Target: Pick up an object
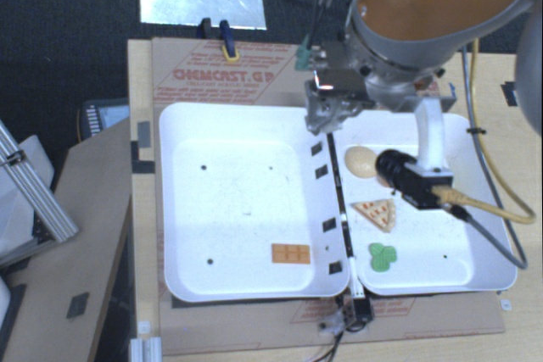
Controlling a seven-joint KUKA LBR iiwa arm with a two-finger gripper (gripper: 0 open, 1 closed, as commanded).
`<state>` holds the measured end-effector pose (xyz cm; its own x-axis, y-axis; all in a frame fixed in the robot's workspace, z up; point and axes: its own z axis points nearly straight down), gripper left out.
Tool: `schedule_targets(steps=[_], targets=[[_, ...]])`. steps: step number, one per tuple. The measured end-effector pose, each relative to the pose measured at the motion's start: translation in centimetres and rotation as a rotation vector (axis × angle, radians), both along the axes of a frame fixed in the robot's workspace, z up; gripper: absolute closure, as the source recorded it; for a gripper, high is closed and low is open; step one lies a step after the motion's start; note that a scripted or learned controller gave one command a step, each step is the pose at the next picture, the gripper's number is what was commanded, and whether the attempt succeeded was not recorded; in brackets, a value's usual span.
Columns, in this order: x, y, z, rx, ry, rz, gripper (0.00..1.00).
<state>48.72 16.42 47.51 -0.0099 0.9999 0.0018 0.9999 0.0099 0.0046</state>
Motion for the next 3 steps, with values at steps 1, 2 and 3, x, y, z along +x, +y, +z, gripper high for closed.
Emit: schedule_targets(steps=[1,2,3], targets=[[0.0,0.0,1.1,0.001,-0.002,0.007,1.0],[-0.1,2.3,6.3,0.001,-0.002,-0.004,1.0],[-0.1,2.2,6.0,0.0,0.003,-0.005,0.0]])
